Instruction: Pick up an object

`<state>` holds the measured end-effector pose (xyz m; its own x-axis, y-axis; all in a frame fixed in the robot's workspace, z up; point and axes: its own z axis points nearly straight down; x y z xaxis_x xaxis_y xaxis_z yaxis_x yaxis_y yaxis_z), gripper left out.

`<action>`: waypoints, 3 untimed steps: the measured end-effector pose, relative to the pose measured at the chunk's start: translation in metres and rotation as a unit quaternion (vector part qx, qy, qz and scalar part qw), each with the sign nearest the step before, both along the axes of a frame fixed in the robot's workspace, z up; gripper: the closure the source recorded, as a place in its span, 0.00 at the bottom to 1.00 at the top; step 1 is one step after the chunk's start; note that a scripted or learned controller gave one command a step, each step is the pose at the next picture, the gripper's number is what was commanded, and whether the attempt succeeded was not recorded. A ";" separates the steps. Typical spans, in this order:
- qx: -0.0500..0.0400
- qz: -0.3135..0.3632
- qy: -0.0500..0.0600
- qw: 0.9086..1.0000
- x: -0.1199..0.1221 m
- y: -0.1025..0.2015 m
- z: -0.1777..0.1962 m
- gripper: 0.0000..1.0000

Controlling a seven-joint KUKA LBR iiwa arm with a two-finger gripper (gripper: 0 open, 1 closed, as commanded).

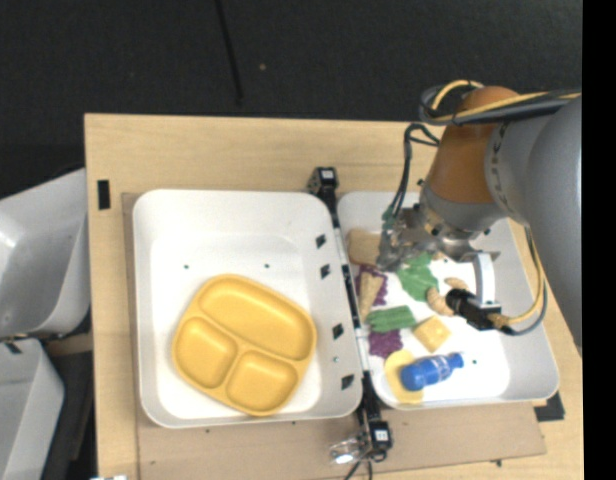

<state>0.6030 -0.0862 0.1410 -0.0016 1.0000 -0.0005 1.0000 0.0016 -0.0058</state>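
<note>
Counter (238, 148): pale wood, carrying two shallow white bins side by side.

Near edge, right bin (528, 368): a blue bottle (429, 370) lies on its side, resting on a yellow round piece (401, 380) at the bin's front. Just behind them, a purple bunch (385, 342) against the bin's left wall and a small yellow block (432, 333) to its right.

Middle of the right bin: a dark green flat piece (390, 319) lies across, with a second purple item (372, 287) just behind it by the left wall. A tan rounded piece (438, 302) sits right of the green one. A brighter green item (418, 275) lies just beyond, directly under the wrist.

Left bin (158, 228): holds one thing, a yellow divided tray (243, 342) with three compartments, lying in the front half, tilted a little.

Far part of the right bin: a tan block (362, 244) near the back left corner. The jaws (396, 251) are low here, between the tan block and the bright green item; whether they are wide, narrow or closed on anything cannot be told, the tips being lost against the clutter. Arm (543, 168) comes in from the right, orange band (463, 163) above the wrist, cables looping beside it.
</note>
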 end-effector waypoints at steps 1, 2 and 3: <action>0.000 0.000 0.001 1.000 -0.007 0.000 0.017 1.00; -0.001 -0.001 -0.003 1.000 0.072 -0.031 -0.034 1.00; -0.001 0.000 -0.004 1.000 0.063 -0.029 -0.036 1.00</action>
<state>0.6660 -0.1156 0.1046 -0.0026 1.0000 -0.0018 1.0000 0.0026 0.0023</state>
